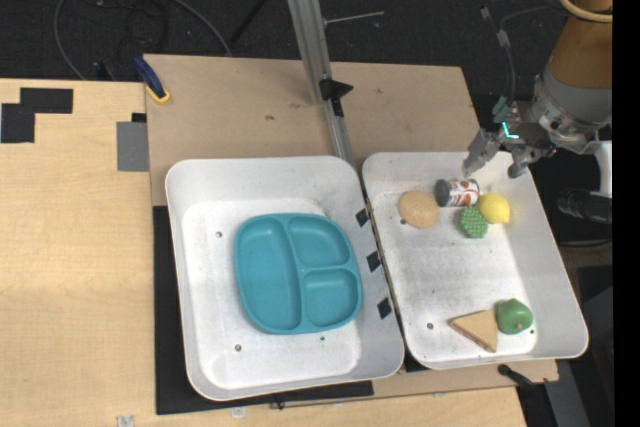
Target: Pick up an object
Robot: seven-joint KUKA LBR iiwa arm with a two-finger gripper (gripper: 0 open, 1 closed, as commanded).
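Note:
The right bin [440, 315] holds several small objects. A tan bread roll [419, 209] lies near its upper left. Beside it lies a small can [456, 192] on its side, then a yellow lemon [494, 208] and a green bumpy fruit [474, 224]. A tan wedge [476, 328] and a green apple [514, 316] sit near the front right corner. My gripper [500, 156] hovers over the bin's far edge, just above and right of the can, open, with nothing between its fingers.
The left bin [200, 215] carries a teal divided plate [297, 271]. An aluminium post [312, 45] rises behind the gap between the bins. Brown board lies behind the bins, and a light wooden surface [70, 245] spreads to the left.

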